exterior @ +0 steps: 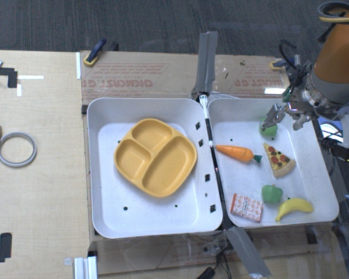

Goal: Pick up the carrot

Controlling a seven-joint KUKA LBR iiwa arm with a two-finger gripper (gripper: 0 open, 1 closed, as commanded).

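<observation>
While the grey arm with its orange band is reaching in from the right of the camera view, the gripper [277, 118] is hanging over the far part of the right bin [320, 161], well apart from the carrot [237, 153]. Whether its fingers are released or clenched, I cannot tell; a small green thing [269, 129] is lying just below the gripper's tip, and contact between them is too unclear to call.

The carrot is lying on the floor of the right bin, close to the wall the two bins share, its orange point aiming toward that wall and its green end aiming away from it. Taking the carrot as the mark: the pizza slice [278, 159] is sitting just beside its green end, on the side away from the shared wall. The red-and-white packet [246, 207] is lying nearer the camera than the carrot. The green pepper [271, 193] is resting beyond the packet, past the carrot's green end, and the banana [294, 207] is lying next to the pepper. The yellow divided plate [156, 156] is sitting across the shared wall from the carrot, in the left bin [104, 202].
</observation>
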